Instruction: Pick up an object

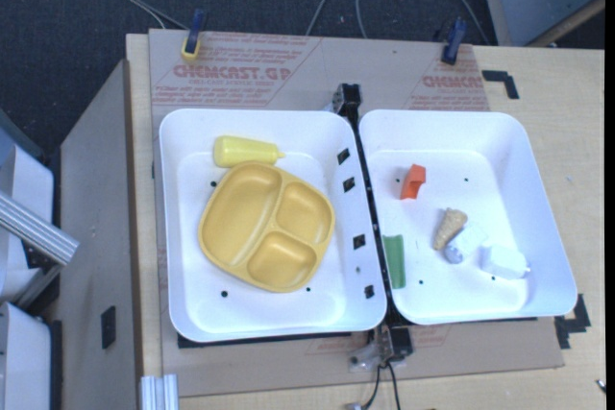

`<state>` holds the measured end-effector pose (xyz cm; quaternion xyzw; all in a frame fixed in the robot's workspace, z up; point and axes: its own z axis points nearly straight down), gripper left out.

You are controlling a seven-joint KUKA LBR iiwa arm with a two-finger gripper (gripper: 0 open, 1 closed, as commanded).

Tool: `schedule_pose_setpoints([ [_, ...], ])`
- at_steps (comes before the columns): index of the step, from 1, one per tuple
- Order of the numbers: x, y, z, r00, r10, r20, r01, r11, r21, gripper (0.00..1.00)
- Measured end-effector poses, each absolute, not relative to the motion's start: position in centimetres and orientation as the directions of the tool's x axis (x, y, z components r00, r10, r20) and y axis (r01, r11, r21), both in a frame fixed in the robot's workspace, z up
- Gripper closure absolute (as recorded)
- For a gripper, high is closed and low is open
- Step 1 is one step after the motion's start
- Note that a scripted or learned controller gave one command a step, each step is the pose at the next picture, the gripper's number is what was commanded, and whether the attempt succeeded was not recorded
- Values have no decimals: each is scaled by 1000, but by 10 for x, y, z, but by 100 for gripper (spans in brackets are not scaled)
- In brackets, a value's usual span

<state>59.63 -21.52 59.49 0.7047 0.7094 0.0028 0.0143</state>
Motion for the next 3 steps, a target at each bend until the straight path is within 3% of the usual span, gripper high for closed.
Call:
schedule_pose_setpoints([
  [3, 597, -214, 630, -9, 1000, -25, 999, 10, 37, 100],
])
